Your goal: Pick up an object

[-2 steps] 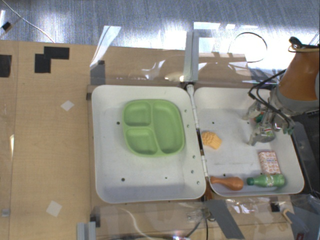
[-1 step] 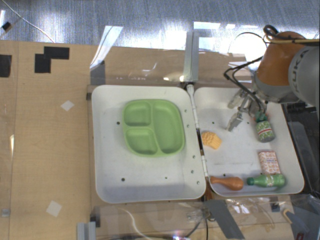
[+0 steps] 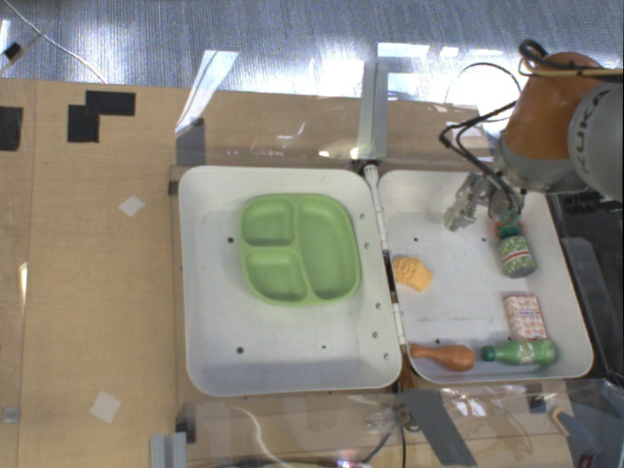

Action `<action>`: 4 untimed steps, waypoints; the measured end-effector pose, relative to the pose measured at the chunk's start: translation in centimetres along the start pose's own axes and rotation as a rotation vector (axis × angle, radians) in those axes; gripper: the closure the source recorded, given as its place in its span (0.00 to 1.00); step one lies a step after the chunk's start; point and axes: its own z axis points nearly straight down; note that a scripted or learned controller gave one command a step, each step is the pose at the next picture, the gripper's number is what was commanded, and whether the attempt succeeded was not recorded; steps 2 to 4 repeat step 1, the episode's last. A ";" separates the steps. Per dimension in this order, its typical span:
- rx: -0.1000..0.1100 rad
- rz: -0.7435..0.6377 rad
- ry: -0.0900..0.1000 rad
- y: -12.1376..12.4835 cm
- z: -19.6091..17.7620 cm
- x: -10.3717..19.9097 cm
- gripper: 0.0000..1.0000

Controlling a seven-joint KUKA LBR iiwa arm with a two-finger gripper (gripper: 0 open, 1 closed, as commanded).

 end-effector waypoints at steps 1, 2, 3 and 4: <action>0.001 0.255 0.007 2.8 -9.7 4.2 1.00; 0.001 0.255 0.007 2.8 -9.7 4.2 1.00; 0.001 0.255 0.007 2.8 -9.7 4.2 1.00; 0.001 0.255 0.007 2.8 -9.7 4.2 1.00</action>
